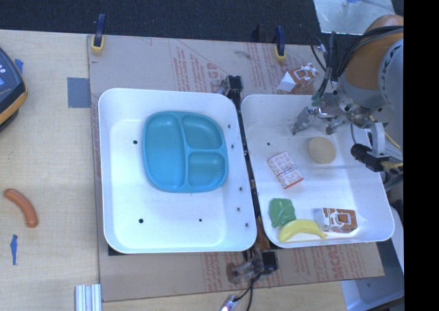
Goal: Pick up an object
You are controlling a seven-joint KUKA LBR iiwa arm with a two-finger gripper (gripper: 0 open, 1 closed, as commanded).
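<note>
My gripper (317,124) hangs over the back of the right bin (370,196), its two fingers spread open with nothing between them. Just in front of it lies a tan round disc (321,150). Further left in the same bin is a red-and-white packet (285,169). Near the front wall sit a green leafy piece (280,211), a yellow banana (302,231) and a small brown-and-white box (338,220). The grey arm with its orange band (377,62) comes in from the right.
The left bin (116,186) holds a blue divided plate (185,150). A brown snack packet (298,79) lies on the cardboard behind the right bin. A sausage (22,206) rests on the bench at far left, and a dark device (8,86) sits at the left edge.
</note>
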